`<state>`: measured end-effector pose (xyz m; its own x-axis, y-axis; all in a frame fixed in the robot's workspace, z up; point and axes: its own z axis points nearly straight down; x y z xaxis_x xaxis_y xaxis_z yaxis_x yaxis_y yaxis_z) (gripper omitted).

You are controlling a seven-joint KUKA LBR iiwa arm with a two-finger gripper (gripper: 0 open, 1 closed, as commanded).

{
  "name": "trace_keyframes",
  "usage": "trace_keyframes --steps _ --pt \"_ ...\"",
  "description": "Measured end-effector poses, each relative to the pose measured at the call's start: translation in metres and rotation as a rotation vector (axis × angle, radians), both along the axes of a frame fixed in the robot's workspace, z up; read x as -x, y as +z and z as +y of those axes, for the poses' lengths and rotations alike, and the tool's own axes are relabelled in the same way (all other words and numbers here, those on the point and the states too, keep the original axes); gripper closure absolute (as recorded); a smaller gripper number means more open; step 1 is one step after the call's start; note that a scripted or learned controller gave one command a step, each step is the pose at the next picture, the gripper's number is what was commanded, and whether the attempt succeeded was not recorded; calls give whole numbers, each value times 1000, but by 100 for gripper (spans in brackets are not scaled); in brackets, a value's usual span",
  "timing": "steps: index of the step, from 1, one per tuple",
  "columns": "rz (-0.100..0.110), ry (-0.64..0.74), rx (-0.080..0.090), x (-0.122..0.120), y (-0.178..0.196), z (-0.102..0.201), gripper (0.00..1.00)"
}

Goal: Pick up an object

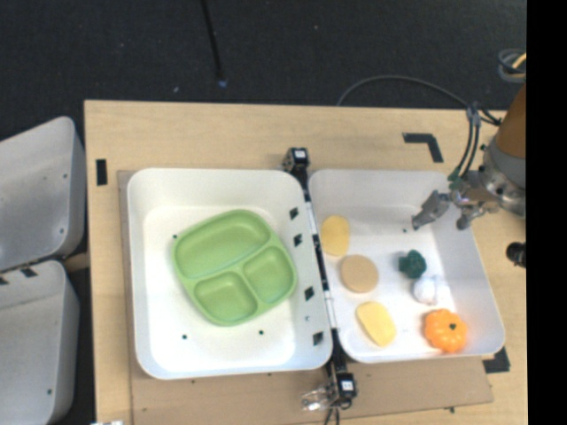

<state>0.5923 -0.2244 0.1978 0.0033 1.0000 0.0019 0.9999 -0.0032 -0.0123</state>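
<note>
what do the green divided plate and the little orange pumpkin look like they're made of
The green divided plate looks like moulded plastic: one even colour, smooth matt surface, rounded compartment walls. The orange pumpkin in the right bin looks like a toy, probably plastic or rubber, with saturated colour, soft ribs and a faint sheen; too small here to tell which.

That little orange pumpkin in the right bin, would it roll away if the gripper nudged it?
Probably a bit. The small orange pumpkin looks round and ribbed, so a nudge may roll it, though the bin's raised white wall close by should stop it. Its rounded sides might slip from two fingers. It looks like a light toy, but the picture cannot confirm that.
</note>
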Motion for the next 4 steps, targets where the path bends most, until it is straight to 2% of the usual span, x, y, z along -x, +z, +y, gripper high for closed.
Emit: trace_keyframes --steps 1,2,3,4 --pt "-14 3 2 -3 9 1 0" --pt "-9 4 2 -7 -54 2 0" --pt "-11 1 4 -7 -99 1 0" --pt "-17 2 6 -8 -85 0 100"
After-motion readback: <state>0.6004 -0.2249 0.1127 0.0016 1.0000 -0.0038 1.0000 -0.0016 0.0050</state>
